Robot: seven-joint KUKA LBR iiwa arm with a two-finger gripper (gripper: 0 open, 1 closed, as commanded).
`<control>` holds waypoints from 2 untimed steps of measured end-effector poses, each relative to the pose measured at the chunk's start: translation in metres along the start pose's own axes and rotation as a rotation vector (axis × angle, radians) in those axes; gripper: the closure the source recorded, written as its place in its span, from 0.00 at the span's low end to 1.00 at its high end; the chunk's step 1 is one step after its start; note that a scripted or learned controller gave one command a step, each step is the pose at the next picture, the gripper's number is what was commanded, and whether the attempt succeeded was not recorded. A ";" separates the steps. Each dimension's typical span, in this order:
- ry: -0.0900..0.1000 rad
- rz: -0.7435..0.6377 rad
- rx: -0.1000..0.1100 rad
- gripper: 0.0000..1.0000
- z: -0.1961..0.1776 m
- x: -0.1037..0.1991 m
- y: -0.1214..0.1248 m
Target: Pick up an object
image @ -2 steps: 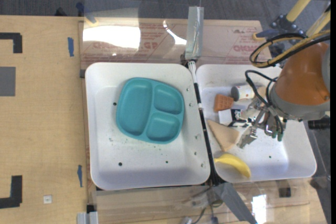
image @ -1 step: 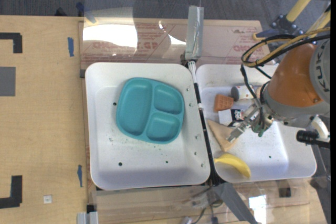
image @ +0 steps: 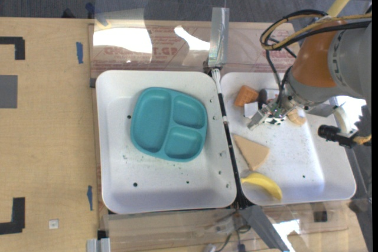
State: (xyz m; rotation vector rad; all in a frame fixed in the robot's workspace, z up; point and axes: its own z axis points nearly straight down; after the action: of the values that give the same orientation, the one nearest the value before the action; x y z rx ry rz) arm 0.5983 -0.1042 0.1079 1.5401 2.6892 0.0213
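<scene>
My gripper (image: 266, 120) hangs low in the right bin (image: 331, 183), near its back left part. It looks open, with bare bin floor between the fingers. An orange chunk (image: 245, 95) lies just left of and behind it. A small beige piece (image: 296, 118) sits close on its right. In front of it lies a tan wedge (image: 253, 150), and a yellow banana (image: 264, 186) rests by the bin's front wall. None of these is held.
The left bin (image: 112, 174) holds a teal divided plate (image: 169, 124). A dark divider (image: 227, 144) runs between the two bins. Cables loop above the arm's orange band (image: 313, 62). A clear panel (image: 218, 38) stands behind the bins.
</scene>
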 end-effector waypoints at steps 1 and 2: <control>0.010 0.384 0.005 0.00 0.001 -0.011 0.022; 0.009 0.676 -0.001 0.00 0.001 -0.023 0.030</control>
State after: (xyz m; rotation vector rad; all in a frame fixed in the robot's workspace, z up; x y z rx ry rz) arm 0.6357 -0.1092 0.1082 2.3546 2.0357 0.0501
